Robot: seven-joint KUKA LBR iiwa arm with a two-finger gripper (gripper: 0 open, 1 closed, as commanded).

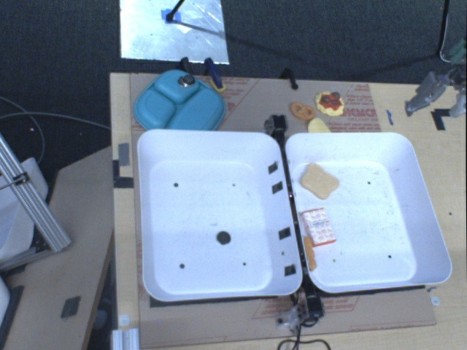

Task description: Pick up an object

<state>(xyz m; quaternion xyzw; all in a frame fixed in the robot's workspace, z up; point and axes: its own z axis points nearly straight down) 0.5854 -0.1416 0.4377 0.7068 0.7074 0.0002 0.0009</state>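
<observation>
Tool (435,93) at far right over tabletop (379,108), grip state can't tell, tan block (319,181) & red-white packet (318,227) in right bin (408,195)

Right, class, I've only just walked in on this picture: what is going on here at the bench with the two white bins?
A robot arm is set to pick up an object, but it has not reached in yet: its gripper sits off at the far right, outside the bins. The right white bin holds a tan bread-shaped piece, a small red-and-white packet and a thin orange stick along its left wall. The left white bin shows a small dark round spot. A blue compartment tray lies behind the bins.
</observation>
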